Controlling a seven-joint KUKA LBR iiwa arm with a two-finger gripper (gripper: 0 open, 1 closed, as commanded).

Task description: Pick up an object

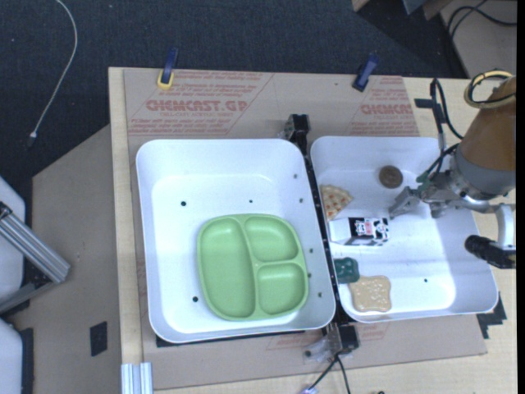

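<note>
The right bin (435, 302) holds several small objects. A round brown cookie (390, 176) lies near its back. A tan waffle-like wedge (335, 198) rests against the left wall. A black-and-white item (367, 230) sits in the middle, with a small green piece (345, 269) and a tan toast slice (371, 294) at the front left. My gripper (404, 202) reaches in from the right on the grey-and-orange arm (490, 150). It hangs just right of the cookie and above-right of the black-and-white item, with nothing visibly in it.
The left bin (164, 179) holds a green divided plate (251, 265). A black clamp (297, 126) joins the bins at the back and another (343, 337) at the front. Blue clips (365, 72) pin the cardboard base.
</note>
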